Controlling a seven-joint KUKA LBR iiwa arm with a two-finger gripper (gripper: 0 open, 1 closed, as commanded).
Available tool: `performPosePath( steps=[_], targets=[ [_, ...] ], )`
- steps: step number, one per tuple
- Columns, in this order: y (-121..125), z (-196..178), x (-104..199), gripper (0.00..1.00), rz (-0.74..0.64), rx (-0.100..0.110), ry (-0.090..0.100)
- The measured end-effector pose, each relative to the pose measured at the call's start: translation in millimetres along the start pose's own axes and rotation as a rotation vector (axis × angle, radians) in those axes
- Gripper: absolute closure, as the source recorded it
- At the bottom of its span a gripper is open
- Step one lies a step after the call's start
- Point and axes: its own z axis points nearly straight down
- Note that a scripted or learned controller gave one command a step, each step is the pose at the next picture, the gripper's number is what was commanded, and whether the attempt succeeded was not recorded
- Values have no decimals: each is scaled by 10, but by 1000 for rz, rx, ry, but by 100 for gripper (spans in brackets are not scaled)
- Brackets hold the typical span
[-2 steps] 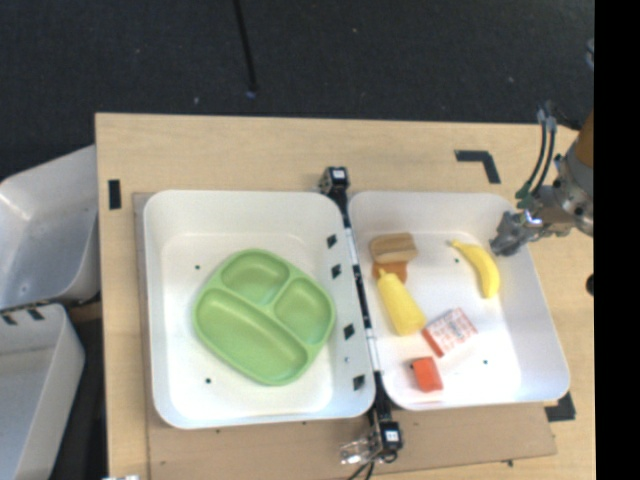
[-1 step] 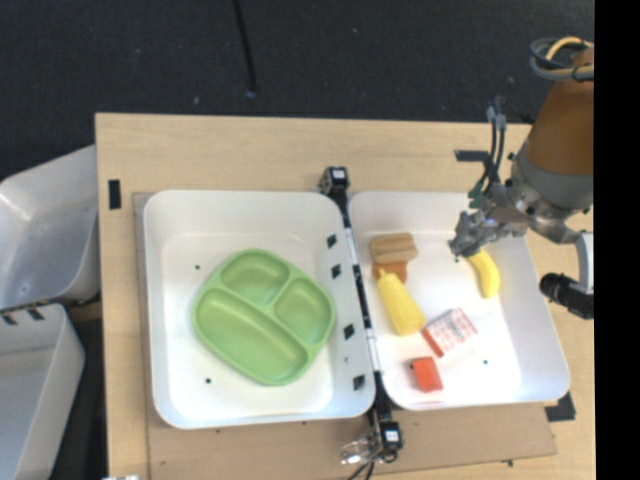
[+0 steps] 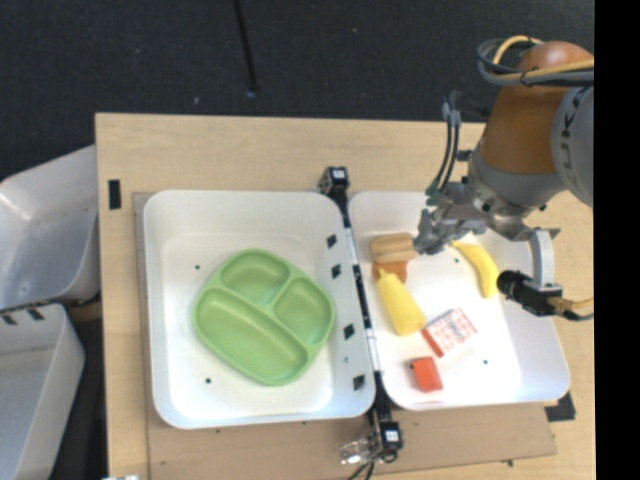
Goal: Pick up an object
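Dark carpet surrounds the pale wooden desk (image 3: pixel 120 158) bearing two shallow white plastic bins. One green divided plate (image 3: pixel 263 315) lies in the left bin (image 3: pixel 160 388). The right bin (image 3: pixel 545 368) holds one yellow banana (image 3: pixel 480 266), yellow bottle (image 3: pixel 399 303), tan block (image 3: pixel 392 247), red-white carton (image 3: pixel 449 331) and orange cube (image 3: pixel 426 373). Above the block hangs the gripper (image 3: pixel 432 234), its opening impossible to tell.

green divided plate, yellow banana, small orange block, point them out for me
green divided plate (image 3: pixel 262 315), camera view, centre ridge
yellow banana (image 3: pixel 482 267), camera view, middle of its curve
small orange block (image 3: pixel 426 374), camera view, top face
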Motion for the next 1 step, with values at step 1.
performPosePath(
  steps=[1],
  targets=[
    [38,101,477,100,1,1,0]
  ],
)
